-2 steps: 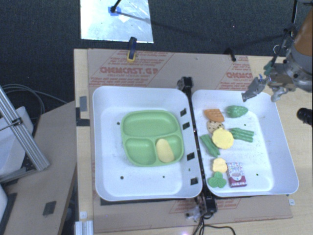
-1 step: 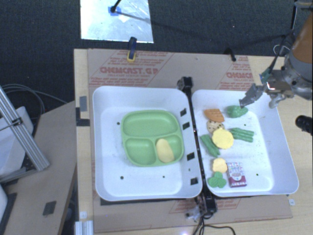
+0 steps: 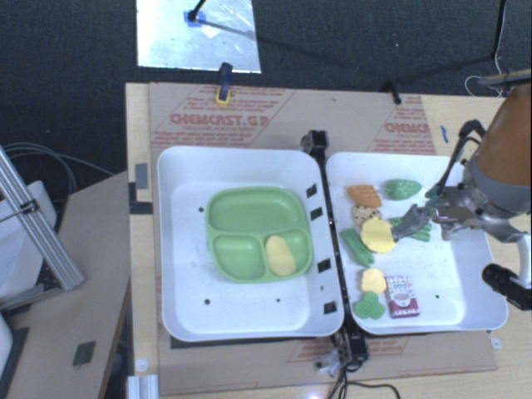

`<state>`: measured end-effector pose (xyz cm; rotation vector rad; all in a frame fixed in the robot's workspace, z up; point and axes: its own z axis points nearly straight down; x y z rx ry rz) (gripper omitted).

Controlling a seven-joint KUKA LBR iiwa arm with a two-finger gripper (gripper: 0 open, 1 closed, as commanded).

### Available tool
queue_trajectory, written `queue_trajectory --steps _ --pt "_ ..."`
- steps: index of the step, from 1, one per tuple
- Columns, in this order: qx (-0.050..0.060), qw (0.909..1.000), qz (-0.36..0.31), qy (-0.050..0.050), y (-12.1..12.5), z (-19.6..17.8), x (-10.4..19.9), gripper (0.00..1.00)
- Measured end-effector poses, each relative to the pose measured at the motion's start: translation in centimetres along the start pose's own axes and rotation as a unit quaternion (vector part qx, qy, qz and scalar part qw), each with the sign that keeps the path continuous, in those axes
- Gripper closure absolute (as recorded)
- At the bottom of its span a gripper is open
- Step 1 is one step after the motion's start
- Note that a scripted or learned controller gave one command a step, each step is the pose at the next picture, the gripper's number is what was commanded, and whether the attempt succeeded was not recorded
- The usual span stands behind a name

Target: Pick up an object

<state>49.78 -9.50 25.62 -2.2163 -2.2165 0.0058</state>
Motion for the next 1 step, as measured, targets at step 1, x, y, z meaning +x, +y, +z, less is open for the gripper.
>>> queue_trajectory --steps 1 --pt "-0.011 0.9999 0.003 -0.005 2.95 -10.45 -8.94 0.00"
